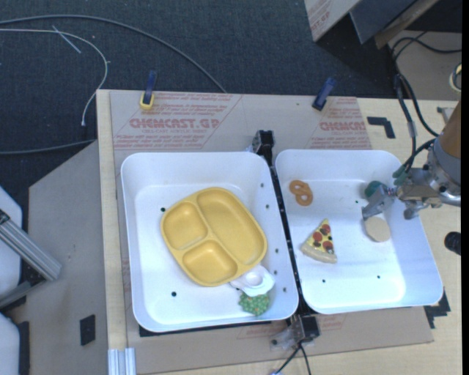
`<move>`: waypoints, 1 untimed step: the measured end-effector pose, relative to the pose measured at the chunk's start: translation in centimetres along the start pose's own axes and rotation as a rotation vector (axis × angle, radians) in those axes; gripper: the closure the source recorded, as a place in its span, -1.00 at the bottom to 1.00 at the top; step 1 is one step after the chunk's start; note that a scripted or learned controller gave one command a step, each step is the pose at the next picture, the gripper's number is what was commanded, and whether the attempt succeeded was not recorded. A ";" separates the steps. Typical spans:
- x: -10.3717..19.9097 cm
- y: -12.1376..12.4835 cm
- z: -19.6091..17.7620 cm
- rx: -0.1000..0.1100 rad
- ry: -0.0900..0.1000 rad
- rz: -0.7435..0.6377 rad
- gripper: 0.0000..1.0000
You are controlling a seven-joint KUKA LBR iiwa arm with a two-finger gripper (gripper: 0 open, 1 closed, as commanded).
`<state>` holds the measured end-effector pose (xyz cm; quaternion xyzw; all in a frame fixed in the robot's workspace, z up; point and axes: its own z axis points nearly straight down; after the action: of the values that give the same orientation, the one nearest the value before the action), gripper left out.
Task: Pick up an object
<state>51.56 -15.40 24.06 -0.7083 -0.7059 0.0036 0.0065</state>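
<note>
**A robot lab test bench**

The setting reads as a robotics lab, not a home or kitchen. Two white bins (139, 242) sit side by side on a board (220, 121) covered with printed protective film and fixed with blue clamps (149, 91). Cables (66, 44) trail over dark carpet (44, 95), and a cardboard box (330, 15) stands at the far edge. The food in the bins is toy: a plastic pizza slice (320, 242) and a pretzel (300, 192).
</note>
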 end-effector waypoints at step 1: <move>0.0 0.2 -0.6 -0.013 -0.003 -0.004 -1.00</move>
<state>51.81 -15.36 24.69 -0.7070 -0.7072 0.0000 0.0011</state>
